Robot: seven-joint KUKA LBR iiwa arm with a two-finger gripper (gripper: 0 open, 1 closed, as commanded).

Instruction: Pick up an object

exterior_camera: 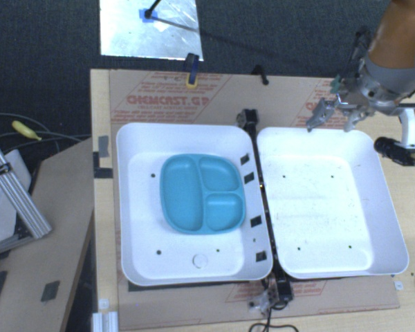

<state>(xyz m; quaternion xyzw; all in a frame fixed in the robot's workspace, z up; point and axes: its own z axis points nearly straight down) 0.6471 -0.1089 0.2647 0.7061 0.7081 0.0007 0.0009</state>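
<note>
So nearest the camera are the two shallow white plastic bins; the left bin point(135, 206) has a light blue three-compartment plastic plate point(202, 193) lying flat around its middle, a bit toward the inner edge; the right bin point(384, 206) sits beside it, black clips along the seam between them; farther back, the two-finger metal gripper point(337, 116) hangs over the right bin's far edge, fingers spread apart, gripping nothing, touching nothing I can make out; plate is well apart from the jaws, across the seam; the cardboard sheet point(214, 92) under the bins reads "CHEMCAST GP" in red.
</note>
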